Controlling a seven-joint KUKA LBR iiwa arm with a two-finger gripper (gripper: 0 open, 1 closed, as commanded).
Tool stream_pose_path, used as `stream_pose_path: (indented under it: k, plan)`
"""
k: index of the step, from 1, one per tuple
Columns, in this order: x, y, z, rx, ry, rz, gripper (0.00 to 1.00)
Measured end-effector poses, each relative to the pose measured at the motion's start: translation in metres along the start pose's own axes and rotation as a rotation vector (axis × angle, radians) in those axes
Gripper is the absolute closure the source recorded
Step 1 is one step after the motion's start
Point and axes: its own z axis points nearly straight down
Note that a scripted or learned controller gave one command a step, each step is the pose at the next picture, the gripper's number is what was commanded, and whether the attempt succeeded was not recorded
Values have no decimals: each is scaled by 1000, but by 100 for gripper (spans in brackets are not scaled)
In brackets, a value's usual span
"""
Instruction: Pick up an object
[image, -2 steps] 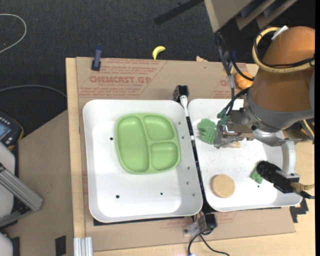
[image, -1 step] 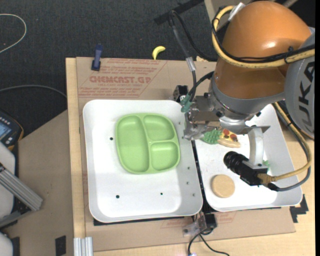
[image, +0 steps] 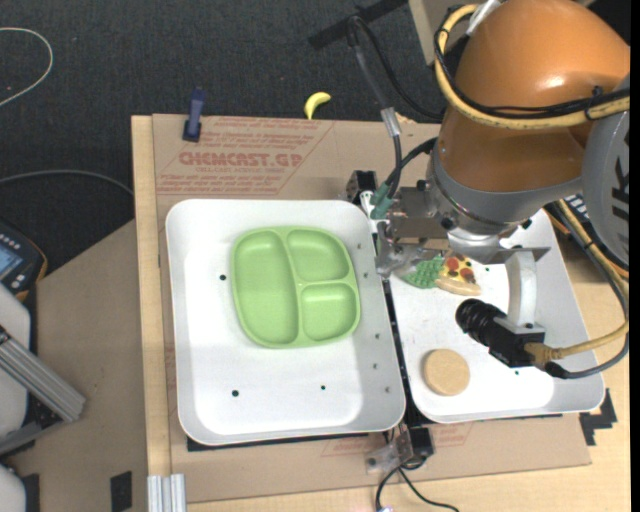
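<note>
Here the gripper (image: 386, 258) hangs just beside the pizza slice (image: 455, 275), its grip impossible to tell. A disc (image: 446, 371) lies near the slice, and a plate (image: 295, 287) sits well apart.

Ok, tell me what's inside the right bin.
In the right bin: a tan round disc, a toy pizza slice and a small green piece beside it. The arm covers the bin's far part, so anything there is hidden.

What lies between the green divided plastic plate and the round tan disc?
Camera view: between the green divided plate and the round tan disc, only the two white bins' meeting rims and bare floor.
</note>
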Motion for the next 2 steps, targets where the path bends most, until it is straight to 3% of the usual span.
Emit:
stream_pose_path:
  k: [1, 2]
  plan:
    - [0, 1, -10, -2, -1, -1, 100]
    - [2, -1, 25, 9, -1, 3, 100]
